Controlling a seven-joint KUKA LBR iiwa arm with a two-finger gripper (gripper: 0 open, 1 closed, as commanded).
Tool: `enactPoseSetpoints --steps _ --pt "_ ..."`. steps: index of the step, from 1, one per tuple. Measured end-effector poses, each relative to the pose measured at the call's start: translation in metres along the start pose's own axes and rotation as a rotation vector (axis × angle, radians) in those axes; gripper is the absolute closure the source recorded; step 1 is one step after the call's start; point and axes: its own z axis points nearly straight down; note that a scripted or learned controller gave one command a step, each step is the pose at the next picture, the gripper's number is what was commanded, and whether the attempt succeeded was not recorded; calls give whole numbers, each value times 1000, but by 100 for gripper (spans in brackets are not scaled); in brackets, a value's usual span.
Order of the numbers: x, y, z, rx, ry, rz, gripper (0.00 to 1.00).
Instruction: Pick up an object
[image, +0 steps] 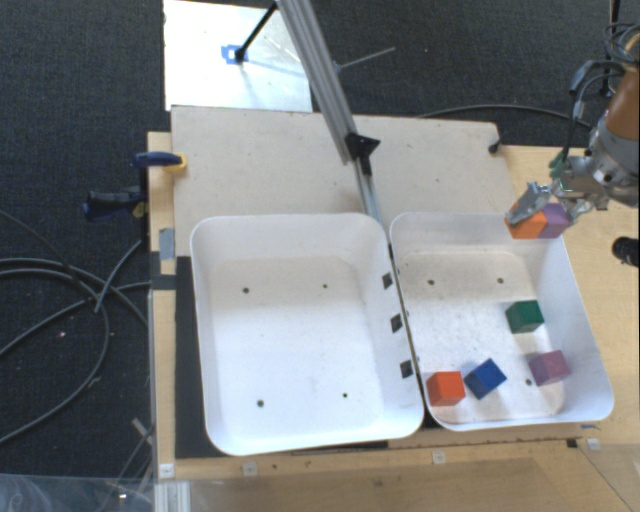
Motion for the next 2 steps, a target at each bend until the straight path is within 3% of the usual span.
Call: enactPoseSetpoints --steps 1,2 --pt "0 1 -11 -1 -2 -3 100" --pt "57 -66 82 11 6 0 100"
